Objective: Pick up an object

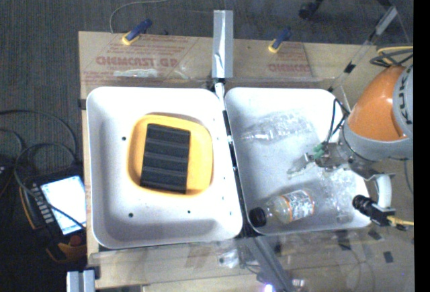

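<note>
In the right bin (322, 99), a clear plastic bottle (287, 207) with an orange-and-white label and a black cap lies on its side near the front wall. A crumpled clear bottle (277, 127) lies further back. In the left bin (101, 170), a yellow block with a black ribbed pad (166, 157) rests in the middle. My gripper (314, 156) hangs low over the right half of the right bin, between the two bottles and right of both. The orange-banded arm (377, 113) rises behind it. Nothing shows in its grasp.
Crinkled clear plastic (338, 182) lies on the right bin floor under the wrist. A metal post (222, 42) stands behind the wall between the bins. Two blue-and-yellow clamps (136, 31) hold the back board. A cable with a black plug (366, 205) hangs by the bin's right corner.
</note>
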